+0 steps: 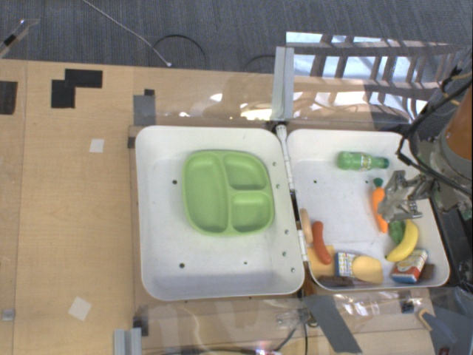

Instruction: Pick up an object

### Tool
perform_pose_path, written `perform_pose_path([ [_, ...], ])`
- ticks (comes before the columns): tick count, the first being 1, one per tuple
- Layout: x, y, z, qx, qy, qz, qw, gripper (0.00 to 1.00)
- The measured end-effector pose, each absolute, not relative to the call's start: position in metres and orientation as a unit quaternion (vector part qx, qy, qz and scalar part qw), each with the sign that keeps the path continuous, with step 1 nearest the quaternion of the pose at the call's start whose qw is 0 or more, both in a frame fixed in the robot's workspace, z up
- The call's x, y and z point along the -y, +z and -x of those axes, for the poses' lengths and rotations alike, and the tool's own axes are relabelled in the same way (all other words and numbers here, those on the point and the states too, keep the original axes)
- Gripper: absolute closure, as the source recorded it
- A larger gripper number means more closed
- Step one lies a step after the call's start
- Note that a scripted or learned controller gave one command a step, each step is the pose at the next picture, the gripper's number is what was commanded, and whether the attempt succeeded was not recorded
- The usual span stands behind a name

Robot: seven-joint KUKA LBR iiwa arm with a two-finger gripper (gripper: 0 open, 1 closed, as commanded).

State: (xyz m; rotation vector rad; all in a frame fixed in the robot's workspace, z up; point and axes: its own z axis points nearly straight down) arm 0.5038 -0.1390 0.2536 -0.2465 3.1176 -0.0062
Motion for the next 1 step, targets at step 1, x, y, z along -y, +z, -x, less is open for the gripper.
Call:
perform_pose_path([
  [1,0.0951,0.1555,-0.5671,-1.0,0.0015,-0.003,0.001,1.0],
])
